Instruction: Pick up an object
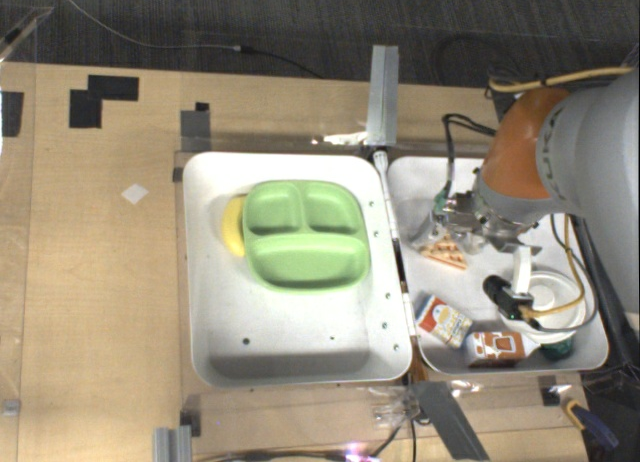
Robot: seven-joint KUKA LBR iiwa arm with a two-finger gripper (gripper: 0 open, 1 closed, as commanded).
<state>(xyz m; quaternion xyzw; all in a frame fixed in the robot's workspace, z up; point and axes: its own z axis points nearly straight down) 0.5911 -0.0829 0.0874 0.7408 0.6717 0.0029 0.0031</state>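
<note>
Here, the gripper [455, 222] hung low in the right bin [600, 345], just above a pizza slice [443, 252]; its grip state could not be told. A green tray [303, 233] lay in the left bin [290, 350].

two white bins [200, 280], one green tray [303, 233], one banana [232, 227], two small cartons [443, 320]

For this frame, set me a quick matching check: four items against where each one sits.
Items:
1. green divided plate
2. yellow object
3. small carton
4. gripper

Places:
A. near edge of the right bin, beside a brown packet
B. left bin, peeking from under the plate's left side
C. middle of the left bin
D. over the right bin's far part

Pairs: 1-C, 2-B, 3-A, 4-D
</note>
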